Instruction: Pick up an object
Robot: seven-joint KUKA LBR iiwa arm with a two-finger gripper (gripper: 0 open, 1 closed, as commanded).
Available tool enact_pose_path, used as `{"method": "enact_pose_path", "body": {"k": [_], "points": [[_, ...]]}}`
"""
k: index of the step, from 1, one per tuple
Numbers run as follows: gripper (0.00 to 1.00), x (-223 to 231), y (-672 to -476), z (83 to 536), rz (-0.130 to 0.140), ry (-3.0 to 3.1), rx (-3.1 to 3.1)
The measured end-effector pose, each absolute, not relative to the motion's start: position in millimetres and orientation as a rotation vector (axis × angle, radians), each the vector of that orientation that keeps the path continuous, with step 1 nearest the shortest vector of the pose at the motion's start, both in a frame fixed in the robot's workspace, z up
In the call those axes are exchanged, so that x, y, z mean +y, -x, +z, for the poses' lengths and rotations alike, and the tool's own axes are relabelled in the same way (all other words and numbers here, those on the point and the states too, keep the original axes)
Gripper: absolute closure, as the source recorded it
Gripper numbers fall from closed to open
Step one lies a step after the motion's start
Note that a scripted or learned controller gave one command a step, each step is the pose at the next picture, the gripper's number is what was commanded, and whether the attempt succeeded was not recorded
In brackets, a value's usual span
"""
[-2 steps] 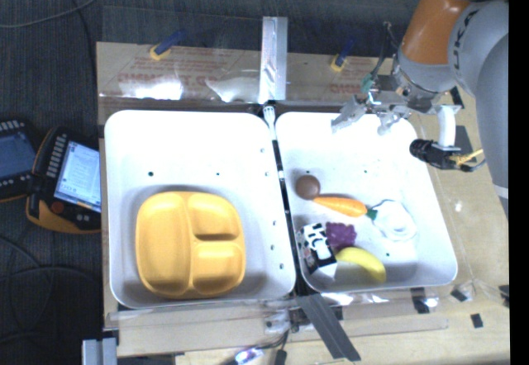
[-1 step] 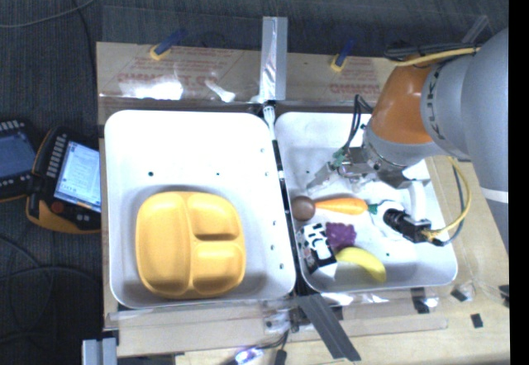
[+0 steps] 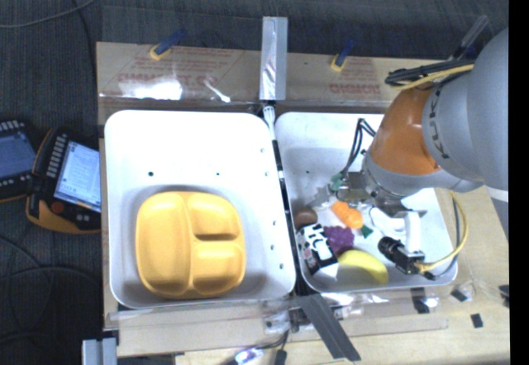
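A divided tray (image 3: 190,241) lies in the left bin (image 3: 188,128); small toys (image 3: 337,237) cluster in the right bin (image 3: 307,144).

Carrot (image 3: 347,214), purple grapes (image 3: 337,237) and banana (image 3: 364,266) lie clustered in the right bin (image 3: 314,149).

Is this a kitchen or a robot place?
Most likely a robot lab, not a kitchen. A grey and orange robot arm reaches over two white bins on a bench. The food looks like toys: a banana, a carrot and purple grapes. A handheld controller lies on the carpet.
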State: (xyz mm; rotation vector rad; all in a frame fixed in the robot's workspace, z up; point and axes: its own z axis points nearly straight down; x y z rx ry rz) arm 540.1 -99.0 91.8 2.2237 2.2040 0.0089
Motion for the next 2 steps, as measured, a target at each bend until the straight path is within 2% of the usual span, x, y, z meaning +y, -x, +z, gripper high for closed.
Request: {"method": "enact_pose_path", "body": {"k": [1,2], "points": [[1.00,-98.2,-540.9,101.2,0.013,-2.226,2.205],[1.00,-69.3,-567.8,203.1,-0.006,-2.481,1.929]]}}
